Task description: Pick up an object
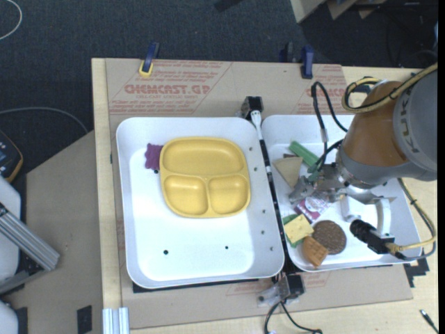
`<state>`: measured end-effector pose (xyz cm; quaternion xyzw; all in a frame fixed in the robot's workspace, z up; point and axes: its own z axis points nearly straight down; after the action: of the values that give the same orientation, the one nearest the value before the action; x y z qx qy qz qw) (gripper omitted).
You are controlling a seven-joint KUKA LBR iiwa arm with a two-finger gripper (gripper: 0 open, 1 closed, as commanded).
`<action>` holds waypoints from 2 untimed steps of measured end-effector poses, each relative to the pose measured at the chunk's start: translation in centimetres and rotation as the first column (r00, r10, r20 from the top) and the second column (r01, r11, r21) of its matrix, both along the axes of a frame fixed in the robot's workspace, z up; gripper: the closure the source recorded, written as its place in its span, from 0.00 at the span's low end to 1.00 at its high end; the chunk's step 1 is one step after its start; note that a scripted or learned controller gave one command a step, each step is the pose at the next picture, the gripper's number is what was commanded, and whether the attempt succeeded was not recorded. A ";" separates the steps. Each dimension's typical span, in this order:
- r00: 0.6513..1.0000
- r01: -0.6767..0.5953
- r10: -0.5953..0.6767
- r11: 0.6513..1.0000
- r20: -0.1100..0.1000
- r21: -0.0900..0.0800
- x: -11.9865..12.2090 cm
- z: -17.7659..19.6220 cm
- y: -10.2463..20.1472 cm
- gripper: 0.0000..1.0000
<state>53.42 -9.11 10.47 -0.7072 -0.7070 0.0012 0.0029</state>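
Bench (174,89) sheet printed "CHEMCAST GP". Right bin (389,252): brown round cookie (331,235) near front edge. Gripper (321,186): jaw state cannot be told.

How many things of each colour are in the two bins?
Yellow: 2, divided plate, small block
Purple: 1, small item
Green: 1, stick
Brown: 2, round cookie, orange-brown piece
Tan: 1, wedge
Total: 7

The arm (410,127) is showing a rounded grey shell with dark lettering at the frame's edge, and a glossy orange band (372,127) is wrapping it above the wrist. Black and yellow cables (334,96) are looping over that band. Below, the gripper (314,186) is showing bare metal parts.
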 end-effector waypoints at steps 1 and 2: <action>1.000 0.001 -0.001 1.000 0.008 -0.004 0.2 -1.7 -0.1 0.00; 1.000 0.004 -0.004 1.000 0.022 -0.010 0.5 -0.4 -0.3 1.00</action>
<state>53.87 -9.43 10.10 -0.7085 -0.7057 -0.0029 -0.0083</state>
